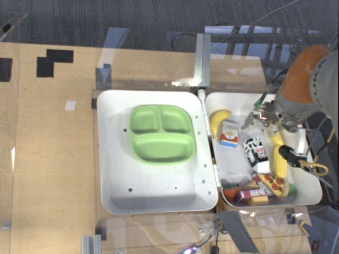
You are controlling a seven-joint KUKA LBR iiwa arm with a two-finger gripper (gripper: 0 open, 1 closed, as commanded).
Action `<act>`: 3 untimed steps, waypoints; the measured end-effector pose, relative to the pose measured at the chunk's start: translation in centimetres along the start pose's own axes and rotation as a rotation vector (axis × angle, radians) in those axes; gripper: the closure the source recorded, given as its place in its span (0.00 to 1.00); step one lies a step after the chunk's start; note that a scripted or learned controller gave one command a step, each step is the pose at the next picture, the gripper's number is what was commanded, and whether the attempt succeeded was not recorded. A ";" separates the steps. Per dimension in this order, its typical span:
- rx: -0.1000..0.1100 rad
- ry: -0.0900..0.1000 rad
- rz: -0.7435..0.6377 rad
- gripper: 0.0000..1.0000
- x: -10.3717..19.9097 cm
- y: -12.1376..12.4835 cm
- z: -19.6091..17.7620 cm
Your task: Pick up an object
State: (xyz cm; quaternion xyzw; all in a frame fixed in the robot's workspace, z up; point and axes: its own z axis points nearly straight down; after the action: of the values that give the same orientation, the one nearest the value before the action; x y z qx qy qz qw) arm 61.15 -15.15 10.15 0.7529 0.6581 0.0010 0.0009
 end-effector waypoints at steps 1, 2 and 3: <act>-0.010 0.002 0.079 0.00 -2.7 -8.7 1.1; -0.020 0.004 0.077 1.00 -2.5 -8.3 -0.1; -0.019 -0.004 0.066 1.00 -1.3 -9.4 1.0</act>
State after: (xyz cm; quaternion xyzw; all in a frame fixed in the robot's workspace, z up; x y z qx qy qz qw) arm 51.63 -15.21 9.12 0.7741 0.6330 0.0056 0.0094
